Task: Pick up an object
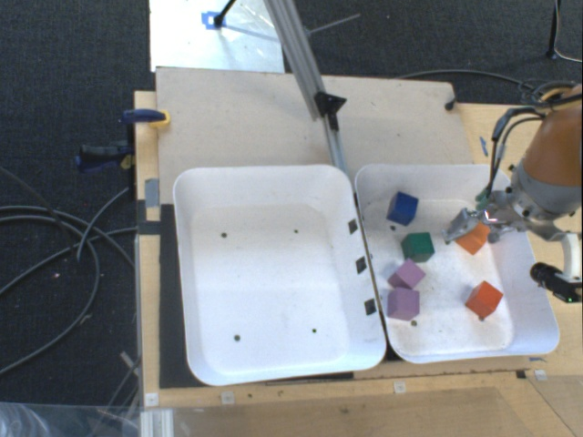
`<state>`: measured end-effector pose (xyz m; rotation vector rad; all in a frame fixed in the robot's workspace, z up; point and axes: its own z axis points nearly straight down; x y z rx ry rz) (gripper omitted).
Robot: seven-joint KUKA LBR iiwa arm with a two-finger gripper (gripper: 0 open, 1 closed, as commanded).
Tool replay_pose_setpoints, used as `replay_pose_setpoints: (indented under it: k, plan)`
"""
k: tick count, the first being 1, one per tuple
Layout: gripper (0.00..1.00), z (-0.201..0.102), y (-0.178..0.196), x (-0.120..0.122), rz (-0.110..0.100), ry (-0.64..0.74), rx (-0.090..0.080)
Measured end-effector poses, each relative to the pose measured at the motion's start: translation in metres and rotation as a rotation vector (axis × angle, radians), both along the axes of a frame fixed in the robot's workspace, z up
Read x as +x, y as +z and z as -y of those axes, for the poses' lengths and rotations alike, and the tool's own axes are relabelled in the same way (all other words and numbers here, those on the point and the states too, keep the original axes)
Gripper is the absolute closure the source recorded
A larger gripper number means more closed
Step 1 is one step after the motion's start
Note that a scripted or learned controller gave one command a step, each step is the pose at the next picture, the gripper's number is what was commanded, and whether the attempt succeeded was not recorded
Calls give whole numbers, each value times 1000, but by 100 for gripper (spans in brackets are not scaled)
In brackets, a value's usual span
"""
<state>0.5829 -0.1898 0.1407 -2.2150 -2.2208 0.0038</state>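
My gripper point(467, 229) is low in the right bin point(519, 340), near its right side, under the grey wrist with the orange band. An orange block point(475, 240) lies right at the gripper's tip, partly covered by it. Whether the block is gripped or just resting on the bin floor beneath cannot be made out. A second orange block point(485, 299) lies nearer the front right. Also in this bin are a blue block point(402, 208), a green block point(418, 246) and two purple blocks point(407, 274) point(403, 304), all left of the gripper.
The left bin point(196, 189) sits beside the right one, their walls meeting at the middle. A slanted metal pole point(301, 53) runs from the top down to the bins' shared edge. Cables trail at the right by the arm.
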Motion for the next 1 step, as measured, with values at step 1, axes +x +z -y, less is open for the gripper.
replay_pose_setpoints:
  k: [1]
  plan:
    - [0, -68, -53, -5, 2, 7, 2]
